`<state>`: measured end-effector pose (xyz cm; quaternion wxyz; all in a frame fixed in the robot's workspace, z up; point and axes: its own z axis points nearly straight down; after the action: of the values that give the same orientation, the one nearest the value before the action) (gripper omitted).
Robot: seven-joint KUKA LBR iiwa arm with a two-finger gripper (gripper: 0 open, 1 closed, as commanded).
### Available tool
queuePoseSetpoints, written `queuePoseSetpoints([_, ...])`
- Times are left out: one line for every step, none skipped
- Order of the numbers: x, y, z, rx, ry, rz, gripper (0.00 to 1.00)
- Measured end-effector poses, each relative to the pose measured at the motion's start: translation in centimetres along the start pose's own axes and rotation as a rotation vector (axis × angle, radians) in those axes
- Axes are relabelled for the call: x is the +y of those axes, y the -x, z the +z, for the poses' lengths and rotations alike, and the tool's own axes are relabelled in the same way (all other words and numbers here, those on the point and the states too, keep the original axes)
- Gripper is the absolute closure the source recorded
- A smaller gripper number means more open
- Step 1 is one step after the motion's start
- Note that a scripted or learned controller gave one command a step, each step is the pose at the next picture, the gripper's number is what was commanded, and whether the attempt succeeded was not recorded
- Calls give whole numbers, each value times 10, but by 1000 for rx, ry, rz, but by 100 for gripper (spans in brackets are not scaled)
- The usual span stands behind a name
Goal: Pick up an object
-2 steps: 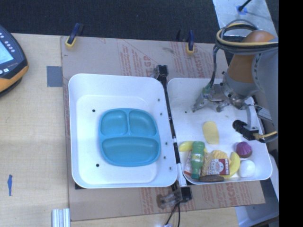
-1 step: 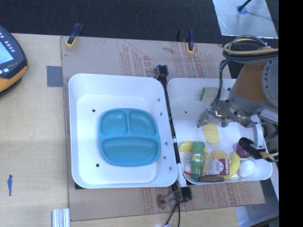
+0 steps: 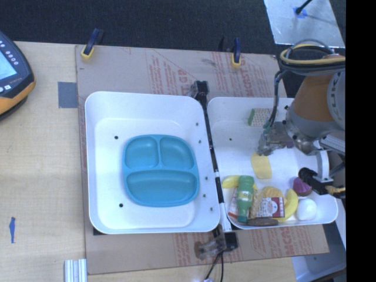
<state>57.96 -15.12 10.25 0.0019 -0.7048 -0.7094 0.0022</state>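
My gripper (image 3: 268, 144) hangs low in the right bin (image 3: 232, 119), just above a pale yellow block (image 3: 262, 167). Its fingers point down and nothing shows between them. Along the bin's front edge lie a green-capped bottle (image 3: 243, 196), a yellow packet with a red label (image 3: 269, 204), a banana (image 3: 290, 205), a white egg (image 3: 306, 209), a purple piece (image 3: 302, 186) and a dark brown stick (image 3: 262, 221). A small green sponge (image 3: 258, 117) sits at the back of this bin.
The left bin (image 3: 100, 157) holds a blue divided plate (image 3: 160, 170). The arm's grey body with its orange band (image 3: 314, 98) covers the right bin's far right side. A yellow-and-black device (image 3: 12, 69) lies on the bench at the far left.
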Motion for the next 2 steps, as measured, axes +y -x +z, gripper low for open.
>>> queuePoseSetpoints([0, 0, 0, 0, -1, 0, 0])
queuePoseSetpoints([-29, -21, -3, 2, -2, 4, 0])
